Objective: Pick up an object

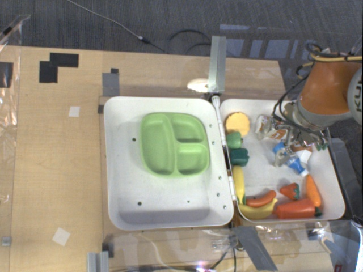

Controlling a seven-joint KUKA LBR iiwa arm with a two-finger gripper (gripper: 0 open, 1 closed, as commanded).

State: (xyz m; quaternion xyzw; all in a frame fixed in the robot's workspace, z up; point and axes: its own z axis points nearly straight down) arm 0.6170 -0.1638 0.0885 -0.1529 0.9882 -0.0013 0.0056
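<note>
The arm entered from the right edge of the surface (pixel 51 169) and positioned the end effector (pixel 292 146) low over the right bin (pixel 334 205), near its far right corner. Whether its fingers were spread or closed could not be determined, and no object was visibly held between them. A blue and white item (pixel 295 163) lay directly beneath, judged to be the likely pick target, with a clear wrapped item (pixel 266 128) just beside it toward the far edge. The remaining objects crowded the bin's left wall and near edge: a yellow round piece (pixel 237 122), a green block (pixel 237 154), a banana (pixel 249 205), a red pepper (pixel 259 199), a strawberry (pixel 290 190) and two carrots (pixel 303 203). This clustering probably left the far right corner the most accessible zone, though the wrapped item could obstruct a clean closure. The left bin (pixel 122 205) held a green divided tray (pixel 173 143) at its centre, well apart from the work area.
</note>
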